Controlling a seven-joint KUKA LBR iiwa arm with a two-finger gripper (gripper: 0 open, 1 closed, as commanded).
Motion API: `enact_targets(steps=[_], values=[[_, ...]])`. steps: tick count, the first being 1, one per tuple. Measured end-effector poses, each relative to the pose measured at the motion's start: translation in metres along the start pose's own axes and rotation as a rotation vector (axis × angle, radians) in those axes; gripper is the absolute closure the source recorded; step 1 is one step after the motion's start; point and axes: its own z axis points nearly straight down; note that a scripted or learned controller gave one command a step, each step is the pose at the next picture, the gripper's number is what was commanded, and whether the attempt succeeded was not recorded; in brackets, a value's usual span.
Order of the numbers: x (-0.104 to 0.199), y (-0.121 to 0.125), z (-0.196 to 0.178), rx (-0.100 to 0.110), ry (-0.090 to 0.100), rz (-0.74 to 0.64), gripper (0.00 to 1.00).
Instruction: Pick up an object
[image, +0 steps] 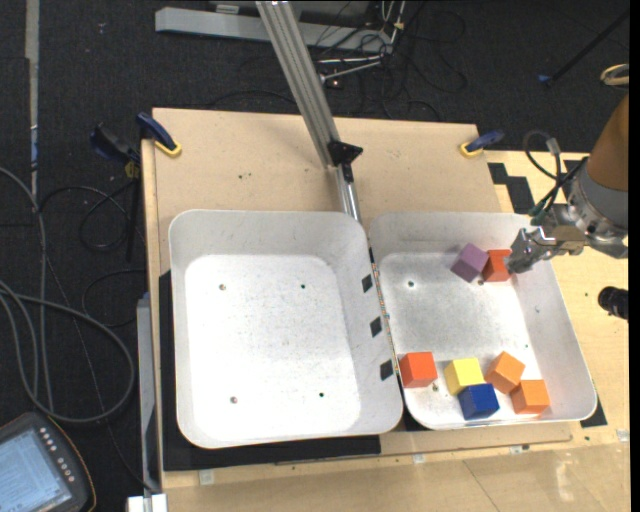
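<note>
The bench (260, 170) carries two shallow white bins: the left bin (200, 300) and the right bin (545, 300), which holds all the blocks. The arm (610, 170) reaches in from the right, and its gripper (522, 255) hangs low at the upper right part of the right bin, just beside a red-orange block (496, 266); a purple block (469, 262) touches that block on its other side. Whether the claw is apart or together I cannot tell, because its tip is dark and small against the block, and nothing is seen clamped in it. The red-orange block is probably the thing to pick. It looks like a small cube of foam or wood, so I judge it light and stiff, not fragile, with flat sides that should give good friction. The best hold would be on two opposite flat faces, but one face is blocked by the purple neighbour, so the free pair of faces is safer. Near the front edge of the bin lie an orange block (418, 368), a yellow block (464, 375), a blue block (479, 401) and two more orange blocks (507, 369) (530, 396), close together.
</note>
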Motion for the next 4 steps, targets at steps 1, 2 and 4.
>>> enact_targets(steps=[1, 2, 4], values=[[0.048, -0.018, 0.006, 0.005, 0.003, -0.003, 1.00], [0.097, -0.023, -0.004, 0.004, 0.004, -0.005, 1.00], [0.202, -0.046, 0.012, 0.006, 0.004, -0.005, 1.00]])
